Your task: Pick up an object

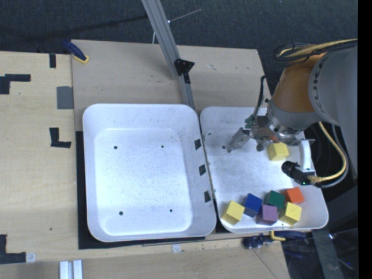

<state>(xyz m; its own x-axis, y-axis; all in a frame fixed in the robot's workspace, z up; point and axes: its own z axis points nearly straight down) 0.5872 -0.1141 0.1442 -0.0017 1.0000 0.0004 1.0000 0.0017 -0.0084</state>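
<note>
My gripper [246, 145] hangs over the back half of the right bin [232, 173], its fingers spread open with only white bin floor between them. A yellow cube [278, 151] lies just right of the right finger, close to it or touching it, and outside the gap. Several more cubes huddle at the bin's front edge: a yellow one [233, 212], blue [253, 204], green [274, 200], purple [269, 214], orange [295, 195] and another yellow [292, 213].
The left bin [93, 173] stands alongside, sharing a raised rim with the right one. A slanted metal pole [165, 34] runs from the back down to the gap between the bins. Cables [328, 176] loop by the right bin's right edge.
</note>
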